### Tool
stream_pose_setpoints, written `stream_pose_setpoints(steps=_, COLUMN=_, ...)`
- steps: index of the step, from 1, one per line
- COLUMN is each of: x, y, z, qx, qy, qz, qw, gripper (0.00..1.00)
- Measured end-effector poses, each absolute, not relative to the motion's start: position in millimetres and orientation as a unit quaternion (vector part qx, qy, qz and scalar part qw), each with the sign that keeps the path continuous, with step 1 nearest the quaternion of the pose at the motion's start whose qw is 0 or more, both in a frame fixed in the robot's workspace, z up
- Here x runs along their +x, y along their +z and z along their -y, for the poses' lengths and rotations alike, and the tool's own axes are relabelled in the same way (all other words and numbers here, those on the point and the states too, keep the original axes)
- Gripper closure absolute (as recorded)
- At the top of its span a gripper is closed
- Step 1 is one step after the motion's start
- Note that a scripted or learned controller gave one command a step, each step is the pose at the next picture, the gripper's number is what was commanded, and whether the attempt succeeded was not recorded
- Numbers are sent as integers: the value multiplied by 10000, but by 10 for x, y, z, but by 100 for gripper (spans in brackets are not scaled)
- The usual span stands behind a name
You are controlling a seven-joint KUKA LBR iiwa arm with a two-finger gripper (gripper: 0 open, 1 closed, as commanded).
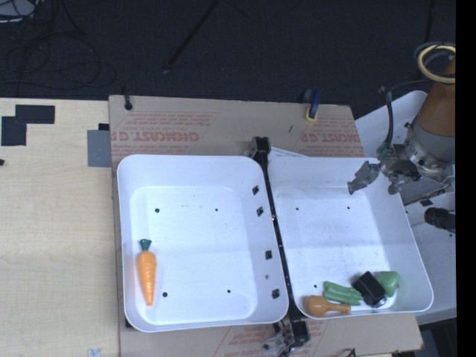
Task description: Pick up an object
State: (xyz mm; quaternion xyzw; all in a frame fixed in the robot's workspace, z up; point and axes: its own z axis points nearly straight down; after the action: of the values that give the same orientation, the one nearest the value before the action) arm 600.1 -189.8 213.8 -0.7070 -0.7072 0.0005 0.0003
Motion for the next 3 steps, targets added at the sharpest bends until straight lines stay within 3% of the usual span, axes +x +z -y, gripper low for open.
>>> stream_pose_setpoints(steps=1, x=6410, y=1185, z=1358, qx=-7053, qy=11, qz=7089, qw=34, gripper=0)
stream_pose_setpoints(steps=2, x=6465, y=3387, z=966, qx=-7053, qy=-56, qz=7088, qw=-69, gripper=0)
stream_pose_setpoints(steps=3, x=6441, y=3366, z=978, qx=-7051, qy=18, qz=7091, qw=6, gripper=100)
